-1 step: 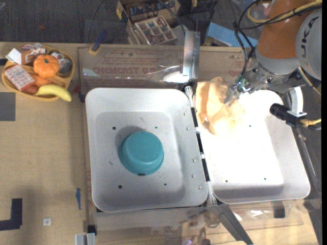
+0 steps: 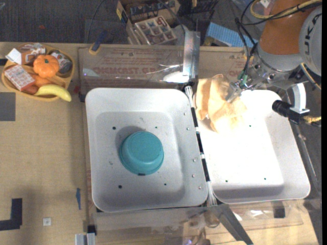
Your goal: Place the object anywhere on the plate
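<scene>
**Two bins, cloth lifted at the right one's back corner**

Two white bins sit side by side on the bench. In the left bin [image 2: 102, 106] I see a teal plate [image 2: 142, 152], round, lying a bit below the bin's middle, w/ nothing on it. In the right bin [image 2: 265, 172] the floor looks washed out by glare, esp. toward the back.

The object is a pale yellowish cloth [image 2: 217, 106], crumpled, at the back-left corner of the right bin, just beside the divider btwn the bins. Its upper right edge is drawn up toward the gripper [image 2: 237, 91], which hangs over that corner under the arm's orange band [image 2: 286, 19]. The fingertips meet the cloth's top edge, and it looks pinched there, but glare and blur hide the tips, so I can't tell whether the fingers are clamped on it or apart.

Cloth and plate are well apart, in different bins.

Off to the far left of the bench: a yellow bowl [image 2: 13, 80] w/ toy food, incl. a banana [image 2: 53, 92] and a small pumpkin [image 2: 46, 66].
</scene>
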`<state>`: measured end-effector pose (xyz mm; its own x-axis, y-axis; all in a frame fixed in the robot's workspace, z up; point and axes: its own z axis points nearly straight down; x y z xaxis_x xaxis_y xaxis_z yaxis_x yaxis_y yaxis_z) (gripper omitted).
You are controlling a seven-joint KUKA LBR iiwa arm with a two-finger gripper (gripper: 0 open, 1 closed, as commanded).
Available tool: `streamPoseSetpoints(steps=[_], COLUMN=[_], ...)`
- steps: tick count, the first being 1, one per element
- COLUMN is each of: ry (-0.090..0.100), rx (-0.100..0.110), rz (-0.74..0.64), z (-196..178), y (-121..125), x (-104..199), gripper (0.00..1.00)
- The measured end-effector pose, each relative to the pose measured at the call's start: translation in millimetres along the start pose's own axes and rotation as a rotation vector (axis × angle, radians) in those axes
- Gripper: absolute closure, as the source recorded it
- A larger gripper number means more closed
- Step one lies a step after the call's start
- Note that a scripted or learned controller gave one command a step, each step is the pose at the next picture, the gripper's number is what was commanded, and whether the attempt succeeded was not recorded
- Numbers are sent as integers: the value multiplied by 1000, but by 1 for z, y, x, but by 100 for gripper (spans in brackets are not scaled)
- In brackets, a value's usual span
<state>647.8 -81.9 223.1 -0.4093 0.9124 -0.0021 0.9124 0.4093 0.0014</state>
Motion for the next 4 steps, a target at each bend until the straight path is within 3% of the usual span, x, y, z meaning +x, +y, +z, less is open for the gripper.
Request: streamPoseSetpoints(steps=[1,3,4], ry=[3,4,4], rx=[2,-2,-1], rz=[-398,-1140,-1145], z=[1,3,10], y=[-15,-9,-16], x=[50,135,177], gripper=[100,100,100])
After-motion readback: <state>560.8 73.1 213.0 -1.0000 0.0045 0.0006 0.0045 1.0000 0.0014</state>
